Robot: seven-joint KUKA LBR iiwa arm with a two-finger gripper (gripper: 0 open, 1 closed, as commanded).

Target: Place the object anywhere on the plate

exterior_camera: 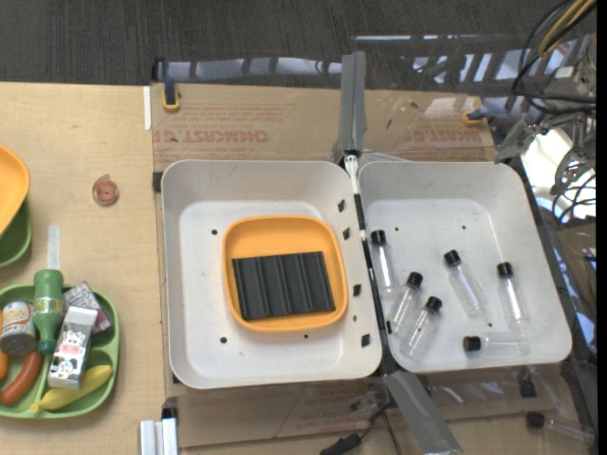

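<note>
The bench [85,131] is pale wood at the left. At its far left edge sits an orange bowl [9,190] over something green. A small pinkish round piece [105,191] lies alone on the wood nearby. Below it a green divided tray [106,349] carries toy food: a green bottle [47,303], a small can [16,321], a printed carton [69,351], a red sausage [21,379] and a banana [68,393].

A sheet of brown cardboard [247,126] with mirrored print lies under the two bins. The left bin [185,273] holds the orange plate [285,227], roughly centred, with a dark ridged slab [285,285] lying flat on it.

A grey bar [353,102] runs back from the seam between the bins. The right bin [446,192] holds six clear vials [467,288] with black caps, scattered across its lower half, mostly apart from one another; all lie away from the plate.

Cables [560,27] hang at the upper right. Dark carpeted floor [237,12] lies behind the bench.

I cannot tell whether the tool is open or closed.
</note>
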